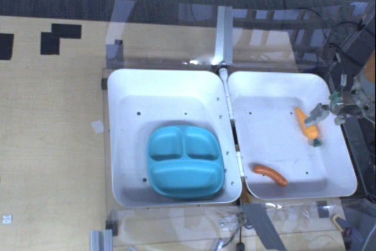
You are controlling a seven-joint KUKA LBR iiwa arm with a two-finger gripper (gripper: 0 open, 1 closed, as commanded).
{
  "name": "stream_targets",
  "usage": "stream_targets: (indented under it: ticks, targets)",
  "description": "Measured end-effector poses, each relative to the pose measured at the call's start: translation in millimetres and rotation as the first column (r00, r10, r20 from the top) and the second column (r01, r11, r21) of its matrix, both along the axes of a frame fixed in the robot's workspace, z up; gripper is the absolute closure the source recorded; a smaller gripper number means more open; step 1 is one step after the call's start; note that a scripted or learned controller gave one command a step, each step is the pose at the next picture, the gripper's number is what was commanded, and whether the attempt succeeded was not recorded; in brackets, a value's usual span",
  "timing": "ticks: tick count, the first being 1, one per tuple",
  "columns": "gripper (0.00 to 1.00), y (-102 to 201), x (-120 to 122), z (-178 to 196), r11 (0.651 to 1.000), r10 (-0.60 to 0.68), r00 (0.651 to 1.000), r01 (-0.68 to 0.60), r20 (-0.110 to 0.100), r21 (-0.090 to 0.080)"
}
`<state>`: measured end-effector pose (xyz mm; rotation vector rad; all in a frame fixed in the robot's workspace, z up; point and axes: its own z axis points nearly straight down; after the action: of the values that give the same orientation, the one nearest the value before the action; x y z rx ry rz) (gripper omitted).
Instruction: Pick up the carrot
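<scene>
The carrot (305, 122) is orange with a small green end and lies tilted near the right wall of the right bin (276, 144). My gripper (325, 120) hangs at that bin's right edge, just right of the carrot. It is open. Its left finger (315, 114) reaches over the carrot's upper right side, and the other finger is further right above the bin rim. Nothing sits between the fingers.
An orange-red sausage (270, 174) lies near the right bin's front wall. A blue divided plate (185, 160) rests in the left bin (129, 126). A metal divider (224, 38) and cables stand behind the bins.
</scene>
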<state>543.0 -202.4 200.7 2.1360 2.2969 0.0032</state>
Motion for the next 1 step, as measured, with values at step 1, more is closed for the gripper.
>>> stream_targets:
  ticks: [1]
  targets:
    - [0.00,-2.4,65.9,-112.7,0.994,0.110,0.994,-0.110,0.005,-0.002]
